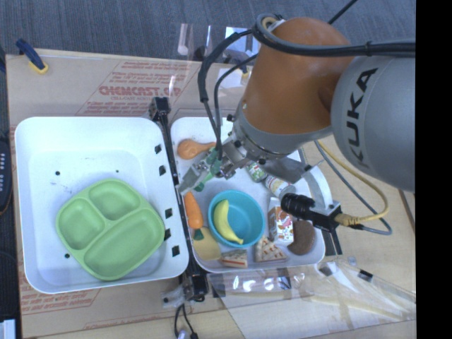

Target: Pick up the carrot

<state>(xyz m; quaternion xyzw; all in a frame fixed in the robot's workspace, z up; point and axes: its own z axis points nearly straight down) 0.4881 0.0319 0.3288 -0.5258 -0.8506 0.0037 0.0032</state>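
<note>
The carrot is a short orange piece lying along the left wall of the right bin, just left of a blue bowl. My gripper hangs low over the upper left part of that bin, a little above and to the right of the carrot's top end. Nothing can be seen in its grasp. The big orange and grey wrist hides the back right of the bin.
A banana lies in the blue bowl. Sandwich pieces, a brown cookie, a small carton, a bottle and a tan toy crowd the right bin. A green divided plate lies in the left bin.
</note>
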